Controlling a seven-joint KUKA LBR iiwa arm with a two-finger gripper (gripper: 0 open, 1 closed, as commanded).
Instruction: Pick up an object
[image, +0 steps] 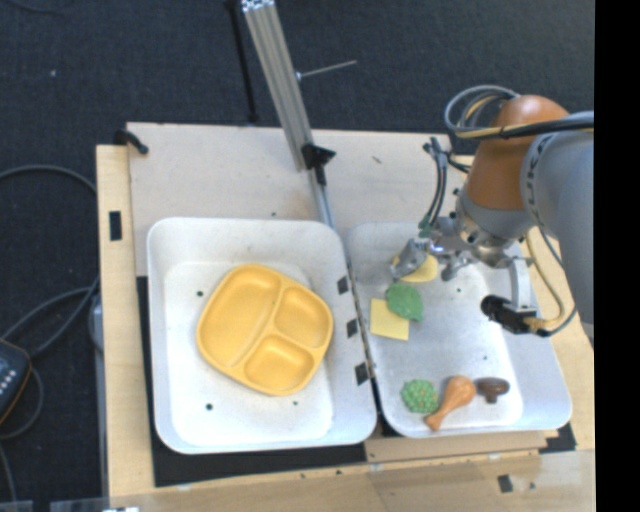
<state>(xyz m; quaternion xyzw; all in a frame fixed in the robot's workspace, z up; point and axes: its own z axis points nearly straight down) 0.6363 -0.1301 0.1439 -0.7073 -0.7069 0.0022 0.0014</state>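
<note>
My gripper (428, 252) hangs over the back left part of the right bin (530, 400), on the arm with the orange band (505, 165). A small pale yellow piece (420, 270) lies right under it, partly hidden by it. Just in front sits a flat green leaf-like piece (405, 301), which overlaps a yellow square slice (388, 321). Near the bin's front lie a green broccoli floret (420, 395), an orange-tan drumstick (450, 400) and a small brown mushroom-like piece (492, 387).
The left bin (180, 250) holds a yellow divided plate (265, 328). A slanted metal post (285, 90) rises from the bench behind the bins. Cables loop around the arm's wrist (470, 105). A black part of the arm (505, 312) reaches over the right bin's right side.
</note>
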